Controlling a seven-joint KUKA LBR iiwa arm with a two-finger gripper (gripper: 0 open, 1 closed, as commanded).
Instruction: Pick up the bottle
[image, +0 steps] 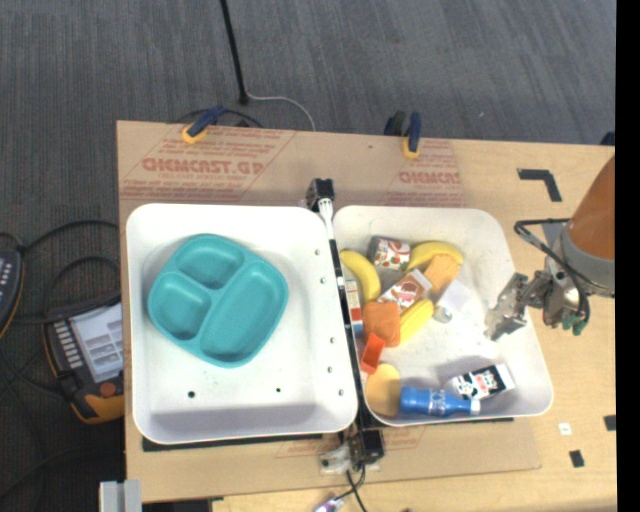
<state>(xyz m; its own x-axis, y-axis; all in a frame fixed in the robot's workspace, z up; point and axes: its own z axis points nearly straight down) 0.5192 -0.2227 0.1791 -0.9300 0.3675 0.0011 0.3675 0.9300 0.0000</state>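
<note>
- The bottle lies along the right bin's front wall, hemmed by a yellow piece on its left and a small carton touching its cap end.
- Bare bin floor opens behind it, toward the right wall.
- The tool hangs over that right wall.

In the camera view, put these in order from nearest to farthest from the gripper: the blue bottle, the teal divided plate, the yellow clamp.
1. blue bottle, right bin's near edge, nearest to the gripper.
2. yellow clamp, bench's far edge.
3. teal divided plate, left bin.
</note>
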